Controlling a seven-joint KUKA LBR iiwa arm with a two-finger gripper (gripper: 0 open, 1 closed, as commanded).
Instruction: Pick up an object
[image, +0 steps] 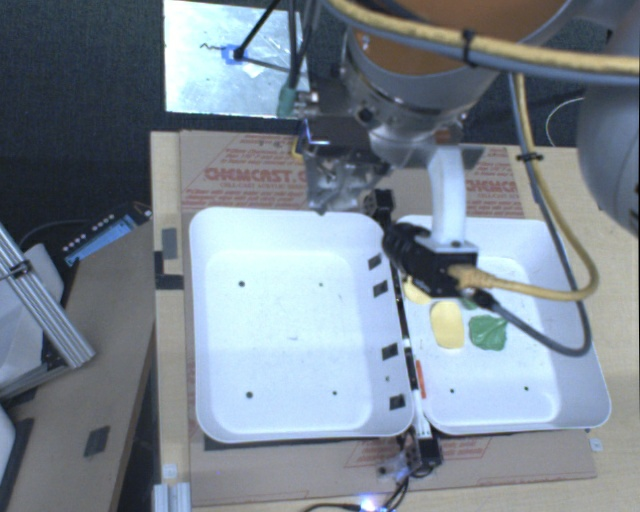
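In the right bin (500, 400) lie a pale yellow object (448, 325) and, touching its right side, a green object (488, 332). Another yellow piece (414, 292) peeks out from under a black cable fitting (432, 262). My gripper (338, 190) hangs over the far rim of the left bin (290, 320), near the divide between the bins and well away from the objects. I see nothing held in it. The arm's large body covers the top middle of the view.
A yellow hose (530, 290) and a grey cable (560, 345) drape across the right bin close to the objects. Black clips (390, 352) join the bins. Both bins rest on cardboard (240, 170). An aluminium frame (45, 320) and a blue device (100, 235) stand to the left.
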